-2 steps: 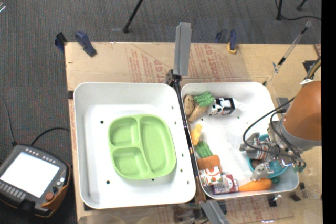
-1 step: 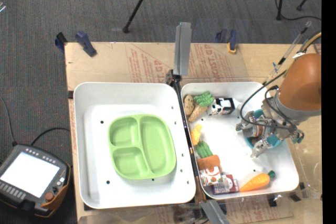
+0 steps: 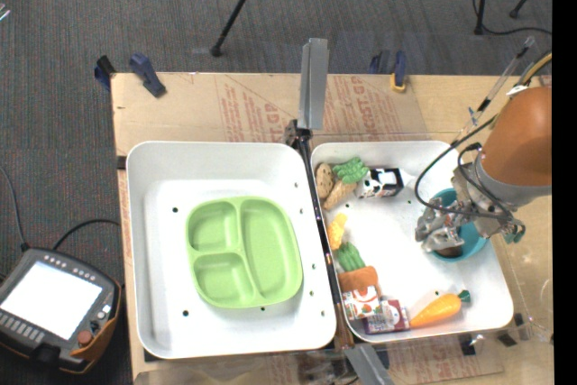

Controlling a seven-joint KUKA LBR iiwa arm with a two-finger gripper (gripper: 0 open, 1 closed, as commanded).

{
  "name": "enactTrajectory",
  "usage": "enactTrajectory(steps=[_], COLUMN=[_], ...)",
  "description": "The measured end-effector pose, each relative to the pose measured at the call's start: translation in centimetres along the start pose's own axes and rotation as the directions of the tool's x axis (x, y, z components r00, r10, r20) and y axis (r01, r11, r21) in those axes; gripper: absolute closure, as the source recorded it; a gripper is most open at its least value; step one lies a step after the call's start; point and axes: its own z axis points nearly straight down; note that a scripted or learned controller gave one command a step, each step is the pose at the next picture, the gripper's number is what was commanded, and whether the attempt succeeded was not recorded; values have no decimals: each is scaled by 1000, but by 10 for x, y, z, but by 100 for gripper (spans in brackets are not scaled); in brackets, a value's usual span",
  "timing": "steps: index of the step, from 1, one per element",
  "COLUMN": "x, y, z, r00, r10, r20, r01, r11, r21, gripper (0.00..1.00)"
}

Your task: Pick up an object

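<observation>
Camera view: two white bins side by side on the bench. Left bin (image 3: 153, 194) holds a green divided plate (image 3: 243, 251), lying flat near its centre. Right bin (image 3: 410, 153) holds the clutter: at its 12 o'clock edge a green leafy toy (image 3: 350, 169) with a black-and-white cow figure (image 3: 382, 182) just beside it at 3 o'clock; a tan cookie-like piece (image 3: 332, 189) at the bin's 10 o'clock; a yellow corn piece (image 3: 335, 233) along the 9 o'clock wall; a green-topped orange item (image 3: 355, 268) below it; a red-and-white packet (image 3: 374, 311) at 6 o'clock; an orange carrot (image 3: 437, 309) at 5 o'clock. At 3 o'clock in this bin sits a teal bowl (image 3: 469, 239), and the gripper (image 3: 444, 237) is low over the bowl's 9 o'clock rim, arm coming in from 3 o'clock. Finger spread cannot be judged: metal parts and cables overlap the bowl, so no call on whether anything is held. Judgement: the descent-and-grasp step is in hand, with the bowl as the likely target, its rim appearing touching or just beside the tool. Next move calls for a firm closure on the rim, then a straight lift; a thin curved rim may slip, so check that the bowl rises with the tool.
</observation>
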Motion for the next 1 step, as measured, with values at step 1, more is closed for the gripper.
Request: enactTrajectory(steps=[1], x=[-53], y=[-8], z=[10], r00=[999], r10=[-50], r20=[-1], r01=[50], r11=[999], r21=[1], gripper=[100])
